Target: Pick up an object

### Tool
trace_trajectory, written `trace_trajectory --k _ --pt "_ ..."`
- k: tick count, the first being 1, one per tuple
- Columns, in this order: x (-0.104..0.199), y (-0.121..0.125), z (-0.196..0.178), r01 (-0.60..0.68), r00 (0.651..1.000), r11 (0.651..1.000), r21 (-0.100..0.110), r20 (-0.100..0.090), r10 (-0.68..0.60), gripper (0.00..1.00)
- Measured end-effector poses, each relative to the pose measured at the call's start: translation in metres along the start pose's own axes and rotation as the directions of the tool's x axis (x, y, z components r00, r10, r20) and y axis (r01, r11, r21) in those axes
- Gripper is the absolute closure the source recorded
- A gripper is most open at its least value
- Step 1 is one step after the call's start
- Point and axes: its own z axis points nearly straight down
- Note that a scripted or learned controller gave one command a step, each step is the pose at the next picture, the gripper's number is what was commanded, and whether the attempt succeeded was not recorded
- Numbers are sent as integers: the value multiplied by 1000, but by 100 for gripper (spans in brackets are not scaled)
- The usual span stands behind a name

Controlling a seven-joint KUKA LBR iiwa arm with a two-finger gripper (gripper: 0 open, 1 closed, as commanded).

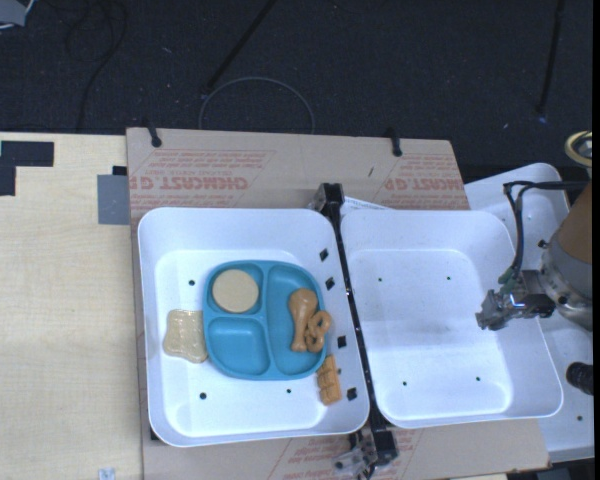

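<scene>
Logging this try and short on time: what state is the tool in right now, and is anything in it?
Tool: at the right edge of the right bin; open or shut cannot be told. Nothing seen held in it.

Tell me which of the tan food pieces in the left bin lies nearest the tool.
The small piece beside the blue tray's lower right corner. It lies on the bin floor closest to the divider; the tool is over the right bin's right side.

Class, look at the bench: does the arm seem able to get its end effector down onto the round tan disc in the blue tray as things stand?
Probably yes. The round tan disc lies uncovered in the blue tray in the left bin, nothing over it. The end effector sits at the right bin's far edge, so it must cross the divider.
</scene>
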Motion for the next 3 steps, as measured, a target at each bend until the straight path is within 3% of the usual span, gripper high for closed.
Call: trace_trajectory --k 1,3 --pt "-1 1 -26 1 1000 1000 0 0 -1 100" --pt "108 13 -17 3 1000 1000 5 -3 -3 100"
